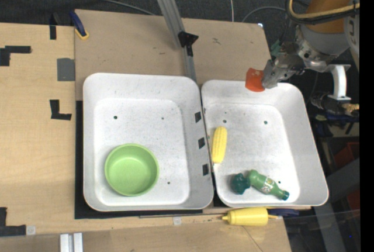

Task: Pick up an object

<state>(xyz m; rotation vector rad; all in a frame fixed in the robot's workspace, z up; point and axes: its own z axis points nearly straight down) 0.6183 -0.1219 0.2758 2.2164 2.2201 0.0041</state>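
An orange object (254, 80) sits at the gripper (270, 80) tip, above the back rim of the right bin (304, 128); it's small and partly covered, so its long axis and facing can't be read, nor whether the gripper truly has it. Inside that bin, a corn cob (219, 144) lies lengthwise front to back, and a green bottle (266, 183) points right. The left bin (93, 128) carries a green bowl (132, 169). A yellow bottle (248, 217) lies on the worktop (35, 145), its right end hard to see.
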